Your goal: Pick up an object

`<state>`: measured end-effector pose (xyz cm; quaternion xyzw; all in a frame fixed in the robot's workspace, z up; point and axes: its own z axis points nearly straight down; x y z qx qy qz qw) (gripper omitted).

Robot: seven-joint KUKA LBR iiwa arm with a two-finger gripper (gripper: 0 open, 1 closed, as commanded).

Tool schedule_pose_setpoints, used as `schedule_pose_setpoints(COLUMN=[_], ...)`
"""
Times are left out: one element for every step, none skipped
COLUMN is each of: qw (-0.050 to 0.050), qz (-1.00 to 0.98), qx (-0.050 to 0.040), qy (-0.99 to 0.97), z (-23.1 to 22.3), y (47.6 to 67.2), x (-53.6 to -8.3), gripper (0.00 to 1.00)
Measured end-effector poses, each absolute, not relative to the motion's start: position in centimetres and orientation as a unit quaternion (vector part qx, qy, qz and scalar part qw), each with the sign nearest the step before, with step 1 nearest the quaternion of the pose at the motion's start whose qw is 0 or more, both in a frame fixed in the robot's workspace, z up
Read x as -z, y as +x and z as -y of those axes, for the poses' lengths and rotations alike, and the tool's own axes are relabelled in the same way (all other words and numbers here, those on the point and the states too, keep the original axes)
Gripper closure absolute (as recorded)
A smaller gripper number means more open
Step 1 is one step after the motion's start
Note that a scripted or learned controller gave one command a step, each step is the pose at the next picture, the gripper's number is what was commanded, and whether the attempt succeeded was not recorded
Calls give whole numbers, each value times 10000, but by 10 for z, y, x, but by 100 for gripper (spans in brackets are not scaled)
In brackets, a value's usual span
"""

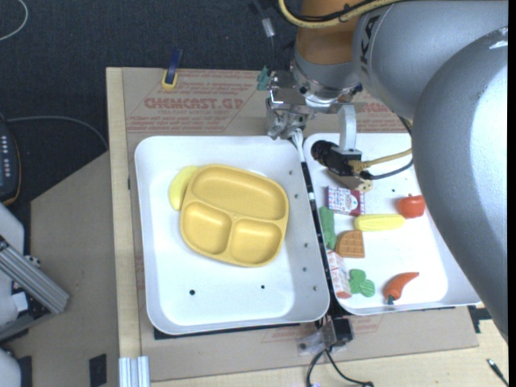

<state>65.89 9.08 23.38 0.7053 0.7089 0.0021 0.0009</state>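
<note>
While the grey arm is reaching in from the right and covering much of the right bin's far side, its hand is hanging over the far end of the seam between the two bins; whether it is released or clenched cannot be told, and nothing is showing between its parts.

Items, largest first, placed from the hand:
- Tabletop: brown board with red lettering, lying under both bins and showing bare just beyond the hand.
- Left bin: white, shallow, spreading out to the hand's left and nearer the camera.
- Right bin: white, touching the left bin along the seam, lying right of the hand.
- Yellow divided tray: sitting in the left bin, left of the hand and nearer the camera, apart from it.
- Yellow corn cob: lying in the right bin, right of the hand and well nearer the camera.
- Waffle piece: lying just beyond the corn toward the camera.
- Orange-red pepper: lying near the right bin's near edge, well apart from the hand.
- Red tomato: sitting beside the arm, just right of the corn.
- Green toy: lying left of the pepper.
</note>
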Motion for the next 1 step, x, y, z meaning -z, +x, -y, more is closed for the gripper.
schedule_pose_setpoints(qw=[-6], qz=[-7068], qx=[6], qy=[7074], z=[-87], y=[650], x=[-235], gripper=[100])
